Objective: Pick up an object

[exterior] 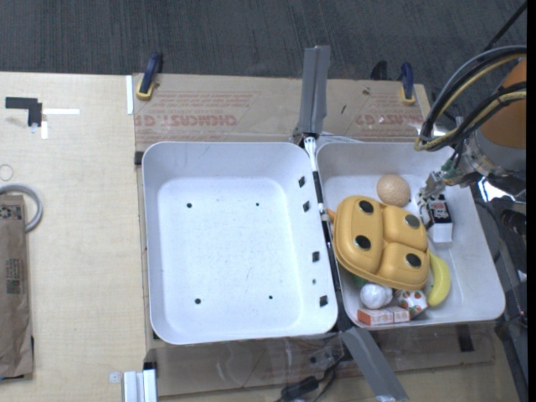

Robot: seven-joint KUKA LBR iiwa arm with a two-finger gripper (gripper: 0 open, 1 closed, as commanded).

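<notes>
The right bin (486, 308) holds a large yellow moulded tray with dark holes (383, 242), a tan egg-shaped ball (393, 190), a banana (438, 281), a white ball (374, 295), a small red-and-white box (378, 316) and a strawberry-like piece (413, 302). My gripper (437, 206) hangs low at the bin's right side, just right of the tan ball and above the yellow tray's right edge. A small black-and-white block sits at its tip; whether it is gripped is unclear.
The left bin (151, 224) sits beside the right one, with a grey divider bar (314, 99) between them at the back. Cardboard (218, 107) lies behind the bins. Cables (461, 90) loop above the arm at right. A brown paper bag (12, 283) lies at far left.
</notes>
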